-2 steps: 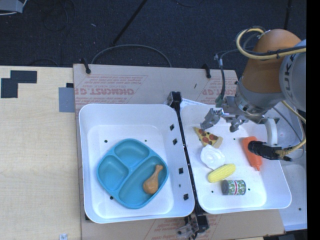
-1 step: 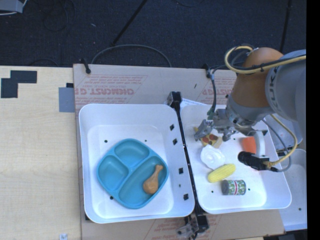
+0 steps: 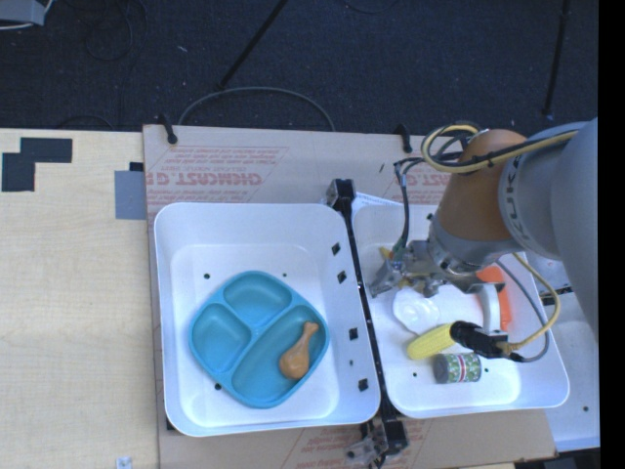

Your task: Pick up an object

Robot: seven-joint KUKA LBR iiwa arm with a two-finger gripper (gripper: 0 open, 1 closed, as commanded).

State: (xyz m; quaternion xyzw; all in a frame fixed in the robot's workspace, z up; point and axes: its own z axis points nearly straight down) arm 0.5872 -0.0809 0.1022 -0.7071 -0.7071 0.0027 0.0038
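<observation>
My gripper [image 3: 395, 274] sits low in the right bin [image 3: 547, 399], near its left wall; from this angle I cannot tell its state. Just below it lies a white object [image 3: 417, 312], close to the gripper. Further toward the near edge: a yellow corn cob [image 3: 430, 341], a small green-labelled can [image 3: 458, 367] on its side, an orange piece [image 3: 504, 306] beside a cable. Left bin [image 3: 176, 252]: blue divided plate [image 3: 256, 338] with a tan drumstick [image 3: 300, 352] in one compartment.
</observation>
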